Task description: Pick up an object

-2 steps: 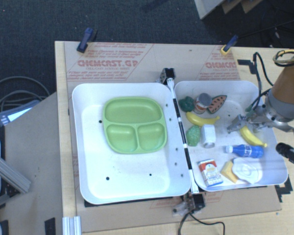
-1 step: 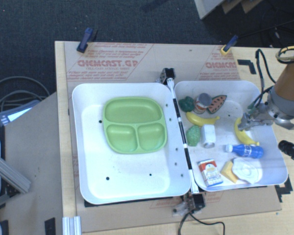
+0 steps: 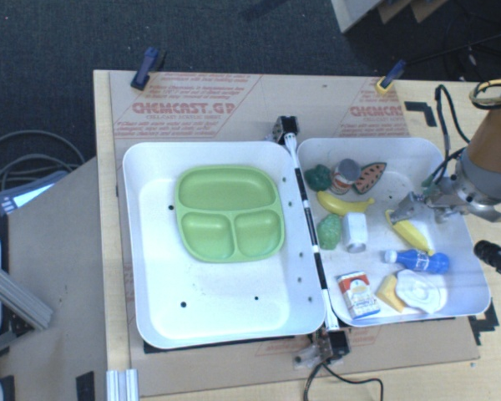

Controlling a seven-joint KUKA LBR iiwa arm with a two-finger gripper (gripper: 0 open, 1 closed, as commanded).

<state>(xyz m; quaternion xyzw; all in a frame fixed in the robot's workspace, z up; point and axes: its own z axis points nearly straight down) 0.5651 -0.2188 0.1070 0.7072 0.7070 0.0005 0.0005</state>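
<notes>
The arm (image 3: 493, 153) runs off the right edge — its end effector (image 3: 417, 200) is too small and blurred to read the fingers.

Claw (image 3: 414, 200) above cluttered right bin (image 3: 476, 261)

arm (image 3: 484, 170): orange band up top, grey metal wrist section below it, lighter grey flange ring under that. black cables loop along the wrist side, a yellowish cable coil sits above the band. gripper (image 3: 417, 203): small, grey metallic, with a few green bits at its base
</notes>
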